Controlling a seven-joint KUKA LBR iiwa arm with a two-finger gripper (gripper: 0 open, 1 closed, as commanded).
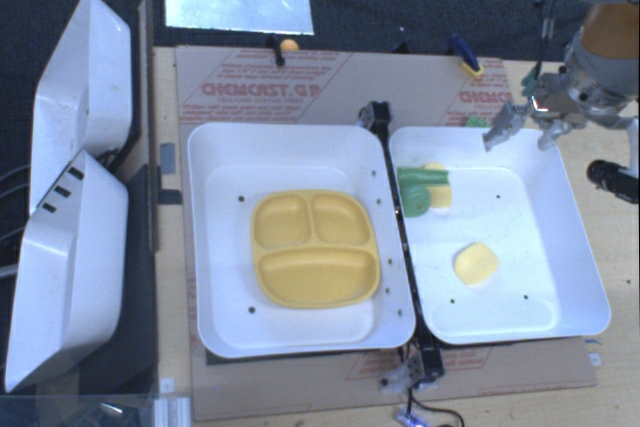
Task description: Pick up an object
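Gripper [524,128] hung over the far right corner of the right bin [560,315], fingers spread apart w/ nothing between them. Closest obj to the fingers was the green piece [418,187], lying at the bin's far left side by the divider, well left of the fingertips and a bit nearer. A pale yellow block [438,195] sat touching the green piece's right side. A round yellow obj [476,264] lay approx mid-bin, well apart from the fingers, toward the near side. Left bin [225,315] held a yellow divided plate [314,248] w/ three compartments.
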